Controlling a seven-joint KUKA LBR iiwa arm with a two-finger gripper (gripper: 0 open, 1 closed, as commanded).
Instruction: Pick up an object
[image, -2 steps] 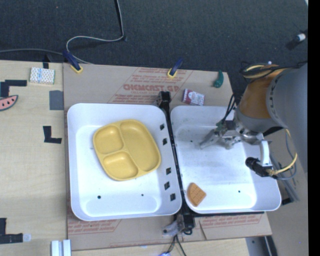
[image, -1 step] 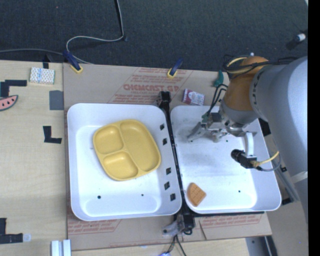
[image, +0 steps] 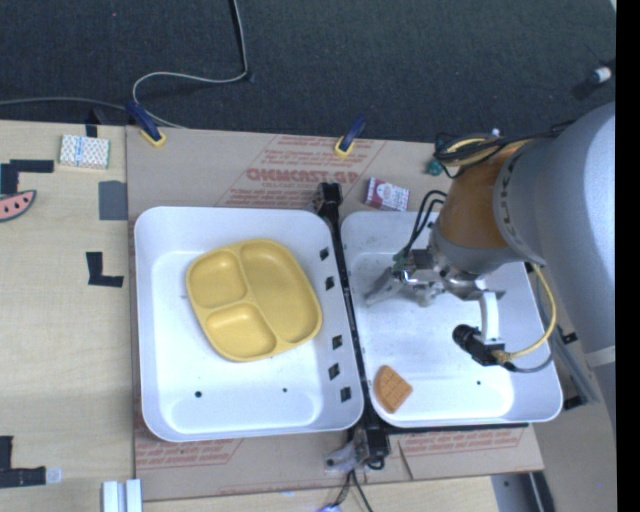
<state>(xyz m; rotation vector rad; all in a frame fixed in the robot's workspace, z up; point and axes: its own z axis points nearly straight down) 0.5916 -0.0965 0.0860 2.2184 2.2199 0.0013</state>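
The pincer (image: 385, 288) hung spread and empty. Just below it lay a cracker (image: 392, 387), flat, light and brittle; its edges looked best to take.

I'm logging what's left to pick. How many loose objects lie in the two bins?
2: a yellow divided plate in the left bin, a tan cracker near the right bin's front-left corner. The arm may hide others.

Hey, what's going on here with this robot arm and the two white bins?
A grey robot arm with an orange band reaches from the right over the right bin, its gripper low near that bin's upper left area. Nothing is visibly held. A small tan waffle-like piece lies near the bin's front left corner, apart from the gripper. The left bin holds a yellow divided plate, untouched. So the pick looks not yet done.
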